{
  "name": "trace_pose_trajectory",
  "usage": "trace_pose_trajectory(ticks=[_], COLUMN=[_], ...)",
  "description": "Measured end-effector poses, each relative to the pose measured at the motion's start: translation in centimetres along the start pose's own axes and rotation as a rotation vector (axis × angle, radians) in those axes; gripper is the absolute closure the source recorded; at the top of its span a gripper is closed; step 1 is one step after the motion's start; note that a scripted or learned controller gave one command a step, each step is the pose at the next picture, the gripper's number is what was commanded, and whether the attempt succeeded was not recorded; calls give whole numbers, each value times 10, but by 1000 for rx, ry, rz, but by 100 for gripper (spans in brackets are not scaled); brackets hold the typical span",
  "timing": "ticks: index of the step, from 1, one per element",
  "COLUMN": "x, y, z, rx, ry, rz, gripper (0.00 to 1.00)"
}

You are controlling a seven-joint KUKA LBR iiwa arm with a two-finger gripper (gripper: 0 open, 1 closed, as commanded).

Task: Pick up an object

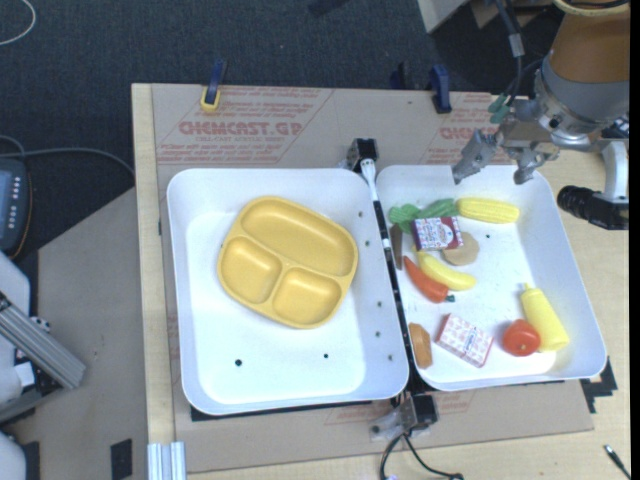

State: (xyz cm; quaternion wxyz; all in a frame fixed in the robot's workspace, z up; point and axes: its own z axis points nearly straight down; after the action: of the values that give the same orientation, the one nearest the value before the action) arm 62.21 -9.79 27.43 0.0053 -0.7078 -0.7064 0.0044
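Observation:
My gripper [497, 166] hangs open above the far edge of the right bin [575, 268], its two grey fingers spread with nothing between them. Just below it lies a yellow corn cob [488, 210]. Around the corn are a green leafy piece [421, 211], a small red-and-white carton [436, 233], a banana [446, 271] and a red chili pepper [426, 282]. Nearer the front of that bin lie a pink checkered packet [465, 339], a red tomato [520, 338], a yellow bottle [544, 317] and a small sausage [420, 345].
The left bin [200, 348] holds a yellow three-compartment plate [288, 260]. A black divider strip [382, 258] runs between the two bins. Clamps [211, 89] stand at the cardboard's far edge.

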Motion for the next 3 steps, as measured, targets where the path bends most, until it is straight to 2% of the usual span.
trace_pose_trajectory(ticks=[1,2,3], x=[0,-5,-4], y=[2,11,7], z=[-7,45,89], rx=[-13,-9,-8], ry=[-1,-1,0], rz=[-2,-1,-1], gripper=[0,0,0])
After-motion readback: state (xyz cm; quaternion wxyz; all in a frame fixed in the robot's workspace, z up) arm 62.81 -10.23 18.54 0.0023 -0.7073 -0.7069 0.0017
